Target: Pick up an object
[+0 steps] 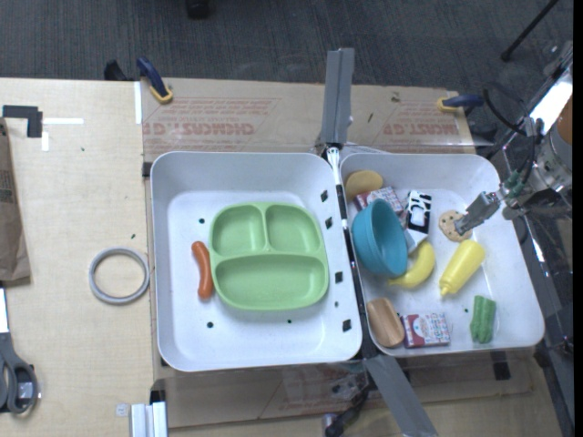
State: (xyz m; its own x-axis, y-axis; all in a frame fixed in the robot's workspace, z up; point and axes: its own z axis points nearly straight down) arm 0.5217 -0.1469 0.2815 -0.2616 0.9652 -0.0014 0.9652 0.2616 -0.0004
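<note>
Hand (475,215) poised over right bin (524,289); nothing grasped.

You have the hand low above the cookie (448,225) and just over the yellow bottle (461,266), apparently lining up a pick; I cannot tell whether it is released or clenched. Candidates crowd together: smooth blue bowl (380,237) tipped on its side against the curved banana (416,266), with a green block (483,319) apart. The left bin (173,271) holds a glossy green tray (269,257) and a sausage (203,269).

You had a roll of tape (119,274) at the left. Scissors (16,382) lay lower left. A blue clamp (155,79) sat above.
</note>
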